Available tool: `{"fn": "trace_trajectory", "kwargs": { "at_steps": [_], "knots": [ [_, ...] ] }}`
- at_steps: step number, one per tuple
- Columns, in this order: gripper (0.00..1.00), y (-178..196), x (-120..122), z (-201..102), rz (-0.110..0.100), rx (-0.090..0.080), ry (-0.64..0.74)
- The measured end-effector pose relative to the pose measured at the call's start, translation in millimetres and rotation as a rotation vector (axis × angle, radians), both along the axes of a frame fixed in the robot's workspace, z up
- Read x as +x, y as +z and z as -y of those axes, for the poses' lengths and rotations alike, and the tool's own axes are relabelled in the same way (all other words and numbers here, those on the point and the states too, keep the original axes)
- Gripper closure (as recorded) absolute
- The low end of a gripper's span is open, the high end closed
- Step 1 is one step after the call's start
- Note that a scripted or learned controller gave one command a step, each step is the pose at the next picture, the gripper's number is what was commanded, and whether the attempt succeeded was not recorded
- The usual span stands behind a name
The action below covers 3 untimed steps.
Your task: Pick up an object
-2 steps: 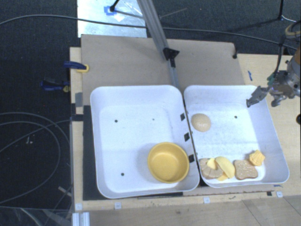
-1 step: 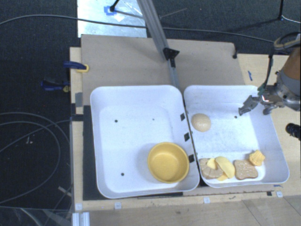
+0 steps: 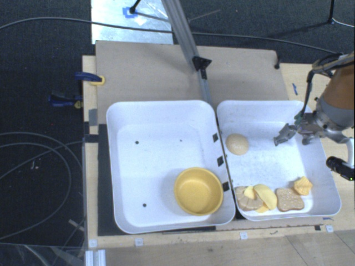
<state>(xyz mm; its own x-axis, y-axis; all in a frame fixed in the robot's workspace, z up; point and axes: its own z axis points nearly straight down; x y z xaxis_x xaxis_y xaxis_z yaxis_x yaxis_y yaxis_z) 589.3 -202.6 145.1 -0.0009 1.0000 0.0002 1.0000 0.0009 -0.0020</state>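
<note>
Nothing is picked yet: the end effector (image 3: 295,136) hangs open and empty, the bread roll (image 3: 237,144) lying untouched to its left.

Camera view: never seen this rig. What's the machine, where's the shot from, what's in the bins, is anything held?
One fixed camera looks down at a slant on a bench with two shallow white bins. The grey and orange thing at the right is a robot arm; its hand hangs over the right bin with nothing between its fingers. That bin holds a round beige ball and, along the near edge, a pile of toy food, a toast slice and a yellow chunk. The left bin holds a yellow bowl.
</note>
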Motion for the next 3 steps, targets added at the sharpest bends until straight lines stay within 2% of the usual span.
{"fn": "trace_trajectory", "kwargs": {
  "at_steps": [1, 2, 3],
  "knots": [
    [1.00, 14.0, 2.1, 0.7, 0.007, -0.002, 0.001],
    [1.00, 68.7, 11.1, 8.8, 0.010, -0.003, 0.003],
    [1.00, 107.9, 12.7, 9.2, 0.009, -0.003, 0.005]
  ]
}}
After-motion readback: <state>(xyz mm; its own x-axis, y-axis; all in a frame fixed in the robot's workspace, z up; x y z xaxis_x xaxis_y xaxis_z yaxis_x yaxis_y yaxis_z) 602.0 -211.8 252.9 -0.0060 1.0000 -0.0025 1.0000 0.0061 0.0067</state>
